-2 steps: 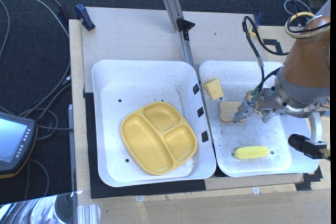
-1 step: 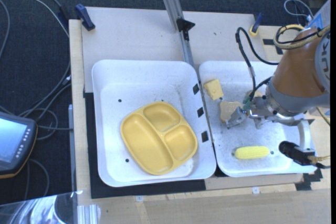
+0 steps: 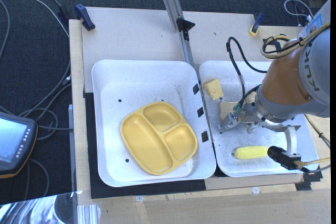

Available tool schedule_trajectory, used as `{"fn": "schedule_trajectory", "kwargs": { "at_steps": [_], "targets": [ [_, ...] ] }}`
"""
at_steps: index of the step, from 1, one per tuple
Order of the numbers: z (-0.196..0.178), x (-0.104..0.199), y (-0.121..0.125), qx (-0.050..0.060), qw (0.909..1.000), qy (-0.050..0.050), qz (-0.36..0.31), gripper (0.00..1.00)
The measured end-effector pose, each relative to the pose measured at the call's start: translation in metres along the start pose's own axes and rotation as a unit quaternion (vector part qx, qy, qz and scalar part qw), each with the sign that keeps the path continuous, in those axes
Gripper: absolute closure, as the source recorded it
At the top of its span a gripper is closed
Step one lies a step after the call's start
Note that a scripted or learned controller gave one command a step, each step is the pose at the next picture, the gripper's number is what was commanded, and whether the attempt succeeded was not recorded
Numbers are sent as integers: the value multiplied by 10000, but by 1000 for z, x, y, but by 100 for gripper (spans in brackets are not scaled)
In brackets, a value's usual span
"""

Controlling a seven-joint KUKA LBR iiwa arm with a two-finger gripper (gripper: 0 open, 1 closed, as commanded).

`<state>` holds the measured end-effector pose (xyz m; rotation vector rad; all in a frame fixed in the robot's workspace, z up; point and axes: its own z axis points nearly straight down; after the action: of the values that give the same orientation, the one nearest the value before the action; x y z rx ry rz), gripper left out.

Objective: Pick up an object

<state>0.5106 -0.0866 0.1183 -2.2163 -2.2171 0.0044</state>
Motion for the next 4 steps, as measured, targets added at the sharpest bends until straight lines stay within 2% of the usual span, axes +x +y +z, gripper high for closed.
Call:
{"fn": "schedule_trajectory", "kwargs": {
  "at_steps": [1,3,4],
  "targets": [
    [-13,0,1,-34,10000,-3,-4,100],
    [-125,18,-3,-71,10000,-14,-14,100],
    [-133,19,-2,-48,10000,-14,-7,100]
  ]
}}
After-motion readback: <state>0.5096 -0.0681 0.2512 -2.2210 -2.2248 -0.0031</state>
